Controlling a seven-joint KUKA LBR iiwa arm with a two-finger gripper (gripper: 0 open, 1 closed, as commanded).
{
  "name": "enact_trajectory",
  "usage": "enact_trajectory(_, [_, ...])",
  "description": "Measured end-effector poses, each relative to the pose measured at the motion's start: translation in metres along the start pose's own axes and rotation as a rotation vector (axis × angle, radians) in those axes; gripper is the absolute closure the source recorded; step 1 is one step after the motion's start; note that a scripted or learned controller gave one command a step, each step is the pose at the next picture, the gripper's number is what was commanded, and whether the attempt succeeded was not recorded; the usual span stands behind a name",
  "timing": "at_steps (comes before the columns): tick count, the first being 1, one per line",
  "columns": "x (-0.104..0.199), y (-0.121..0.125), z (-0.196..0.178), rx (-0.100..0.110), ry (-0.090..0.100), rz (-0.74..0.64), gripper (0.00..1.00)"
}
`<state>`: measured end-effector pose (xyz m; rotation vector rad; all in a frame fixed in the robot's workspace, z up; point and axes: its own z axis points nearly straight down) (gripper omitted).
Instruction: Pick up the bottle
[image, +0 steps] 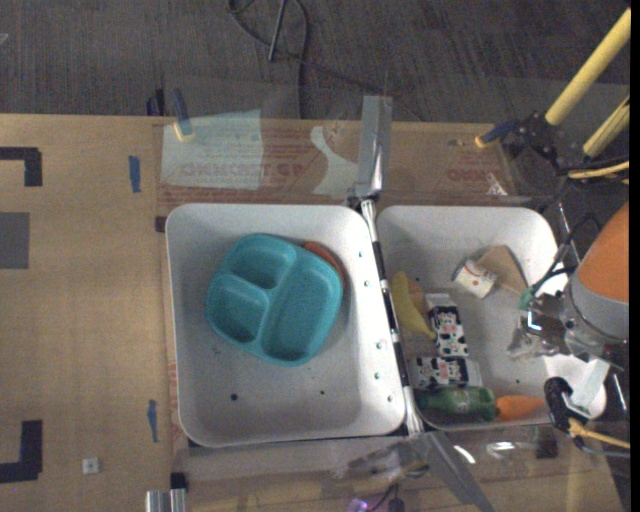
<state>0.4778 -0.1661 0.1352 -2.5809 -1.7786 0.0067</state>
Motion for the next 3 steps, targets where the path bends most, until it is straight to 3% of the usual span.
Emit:
enact_trajectory(1, [-0.014,0.024,-0.102,-0.004,-0.002,0.028,1.00])
enact_trajectory(2, [-0.040,0.015,-0.069,-0.001,-0.001,0.025,1.00])
enact_trajectory(3, [-0.009,0.006,0.046,-0.012,-0.001,-0.235,1.00])
